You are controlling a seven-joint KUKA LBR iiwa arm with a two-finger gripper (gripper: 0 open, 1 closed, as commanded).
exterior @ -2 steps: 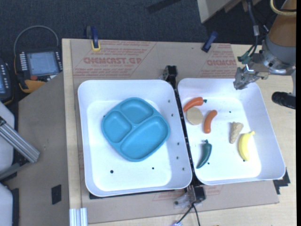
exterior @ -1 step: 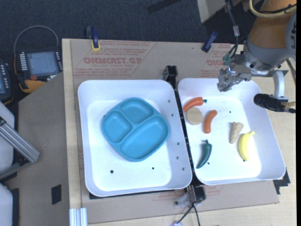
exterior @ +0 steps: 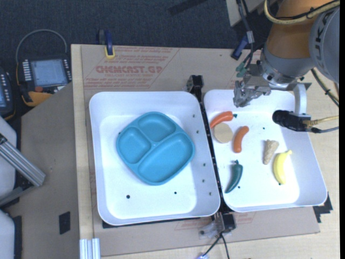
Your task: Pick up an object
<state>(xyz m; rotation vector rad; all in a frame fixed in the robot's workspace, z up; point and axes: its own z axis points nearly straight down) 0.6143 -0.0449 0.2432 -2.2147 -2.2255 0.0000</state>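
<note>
Banana [exterior: 280, 167]: yellow, curved, right bin [exterior: 310, 196] | fingers [exterior: 243, 97]: state unclear, above bin's far edge

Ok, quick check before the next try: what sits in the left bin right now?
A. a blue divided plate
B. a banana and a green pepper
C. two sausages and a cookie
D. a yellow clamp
A: the blue divided plate lies in the left bin, while the banana, green pepper and other small food items lie in the right bin.
</note>
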